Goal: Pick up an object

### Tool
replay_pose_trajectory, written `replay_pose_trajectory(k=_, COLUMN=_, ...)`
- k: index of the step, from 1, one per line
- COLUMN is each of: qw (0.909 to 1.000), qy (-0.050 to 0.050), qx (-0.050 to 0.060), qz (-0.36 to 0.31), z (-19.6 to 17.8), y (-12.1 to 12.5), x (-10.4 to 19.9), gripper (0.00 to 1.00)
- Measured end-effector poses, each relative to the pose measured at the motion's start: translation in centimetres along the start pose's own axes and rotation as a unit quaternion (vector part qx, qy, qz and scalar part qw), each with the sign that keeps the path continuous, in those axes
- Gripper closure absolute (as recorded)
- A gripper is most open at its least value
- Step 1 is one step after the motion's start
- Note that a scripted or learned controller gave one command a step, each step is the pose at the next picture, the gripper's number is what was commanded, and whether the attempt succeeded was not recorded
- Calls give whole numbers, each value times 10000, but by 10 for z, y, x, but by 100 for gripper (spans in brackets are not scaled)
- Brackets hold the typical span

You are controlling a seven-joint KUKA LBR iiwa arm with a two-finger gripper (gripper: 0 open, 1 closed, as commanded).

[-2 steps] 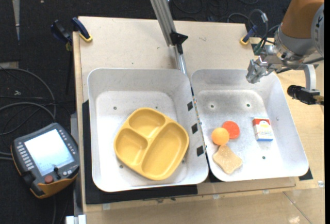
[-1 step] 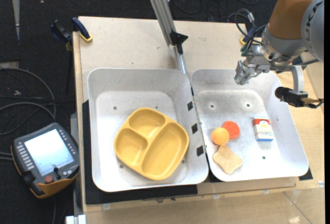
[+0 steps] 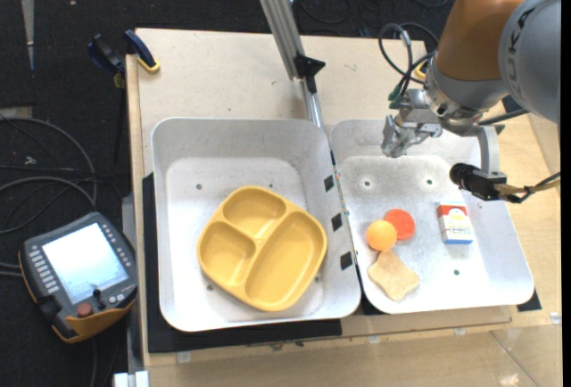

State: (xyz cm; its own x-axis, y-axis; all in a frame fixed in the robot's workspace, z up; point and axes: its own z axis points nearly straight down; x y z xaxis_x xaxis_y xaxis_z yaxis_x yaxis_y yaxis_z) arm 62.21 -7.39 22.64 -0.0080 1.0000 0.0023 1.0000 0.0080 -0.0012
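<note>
Below the end effector [image 3: 399,140]: bare floor of the right bin [image 3: 500,274], near its far rim; nothing sits directly under it, so a straight descent would likely close on nothing.
Table [image 3: 223,73]: carries both bins side by side.
Left bin [image 3: 174,162]: well away from the end effector, across the shared rim; a reach there risks clipping that rim.
Tray [image 3: 261,246]: yellow, three compartments, in the left bin; wide and shallow, probably too broad to pinch except at its edge.
Bread [image 3: 393,275]: toward the near rim, well apart from the end effector; flat, so it may slip out.
Box [image 3: 456,223]: small carton, off to the arm's side; the likeliest clean pick, though it could tip.
Ball [image 3: 381,235]: orange, touching a red disc [image 3: 401,222]; it may roll when nudged.
End effector state: cannot tell whether open or closed; nothing visibly held.
</note>
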Motion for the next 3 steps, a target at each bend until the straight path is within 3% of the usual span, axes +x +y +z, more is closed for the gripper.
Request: replay_pose_trajectory(k=3, qw=10000, qy=-2, qx=7, qz=-2, z=11, y=-39, x=162, gripper=100)
